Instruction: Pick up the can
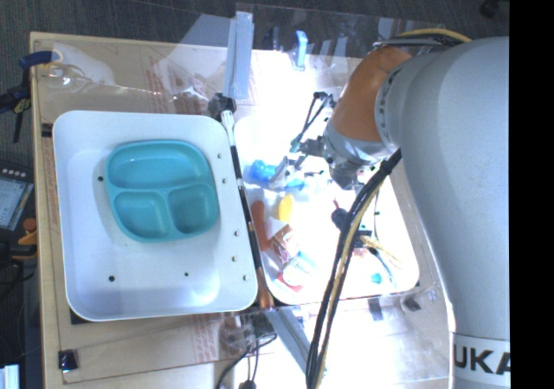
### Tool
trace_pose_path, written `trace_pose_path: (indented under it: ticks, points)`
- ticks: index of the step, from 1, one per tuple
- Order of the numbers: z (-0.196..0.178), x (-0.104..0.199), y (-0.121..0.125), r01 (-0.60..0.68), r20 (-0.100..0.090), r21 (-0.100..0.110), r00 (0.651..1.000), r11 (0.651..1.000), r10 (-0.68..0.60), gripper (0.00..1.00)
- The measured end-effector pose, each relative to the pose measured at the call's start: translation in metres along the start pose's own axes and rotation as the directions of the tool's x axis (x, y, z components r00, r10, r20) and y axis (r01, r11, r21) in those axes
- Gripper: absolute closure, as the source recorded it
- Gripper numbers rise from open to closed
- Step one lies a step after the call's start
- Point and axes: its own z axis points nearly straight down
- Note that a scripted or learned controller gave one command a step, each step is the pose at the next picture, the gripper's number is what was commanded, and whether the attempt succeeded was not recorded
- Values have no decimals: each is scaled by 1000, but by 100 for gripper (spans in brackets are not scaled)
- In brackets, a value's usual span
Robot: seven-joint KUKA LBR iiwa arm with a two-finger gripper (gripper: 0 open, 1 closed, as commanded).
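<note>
Reaching into the right bin [407, 279], your gripper [299, 158] hangs over the clutter; its state cannot be told. No item there reads plainly as the can. Confirm it, then descend centred and upright.

The arm [459, 197] is a thick, smooth, light grey tube with rounded joints. An orange band [363, 106] rings it just above the wrist. Black letters [481, 363], "UKA", are printed low on its casing. Black cables [346, 266] run alongside the arm, with thinner wires [307, 123] near the darker metal wrist [351, 160].
</note>
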Motion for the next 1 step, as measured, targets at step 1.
trace_pose_path:
  ticks: [1]
  points:
    - [-8,1,-1,3,0,4,1000,1000,-3,100]
